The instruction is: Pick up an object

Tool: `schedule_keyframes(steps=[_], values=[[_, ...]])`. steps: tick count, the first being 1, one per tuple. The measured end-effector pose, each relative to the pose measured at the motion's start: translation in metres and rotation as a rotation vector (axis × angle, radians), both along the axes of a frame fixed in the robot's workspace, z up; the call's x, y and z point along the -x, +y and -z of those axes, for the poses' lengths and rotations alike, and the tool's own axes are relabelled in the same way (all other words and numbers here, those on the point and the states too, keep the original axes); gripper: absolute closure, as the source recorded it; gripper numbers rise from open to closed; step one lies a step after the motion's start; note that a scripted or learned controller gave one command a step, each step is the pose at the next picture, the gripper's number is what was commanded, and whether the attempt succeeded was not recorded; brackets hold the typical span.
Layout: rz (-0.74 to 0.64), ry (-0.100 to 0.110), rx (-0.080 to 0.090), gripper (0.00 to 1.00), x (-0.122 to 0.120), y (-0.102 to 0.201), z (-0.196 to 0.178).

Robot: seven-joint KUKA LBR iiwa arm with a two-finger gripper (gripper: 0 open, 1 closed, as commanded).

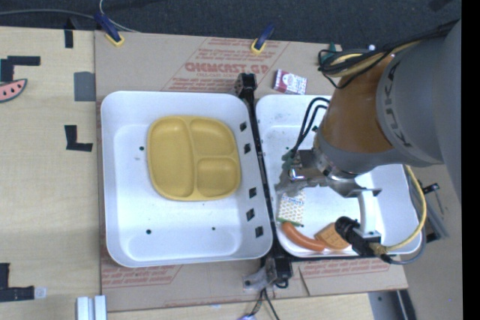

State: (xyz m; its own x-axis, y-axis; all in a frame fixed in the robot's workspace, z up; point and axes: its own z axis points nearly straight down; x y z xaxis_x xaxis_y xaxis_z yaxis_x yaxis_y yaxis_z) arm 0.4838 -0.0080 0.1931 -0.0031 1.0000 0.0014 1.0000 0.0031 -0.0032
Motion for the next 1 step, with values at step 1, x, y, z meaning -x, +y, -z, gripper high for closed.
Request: schedule_keyframes(steps=[1], values=[[-0.001,0.001,-0.001,1.00,-0.0003,0.0007,-0.0092]])
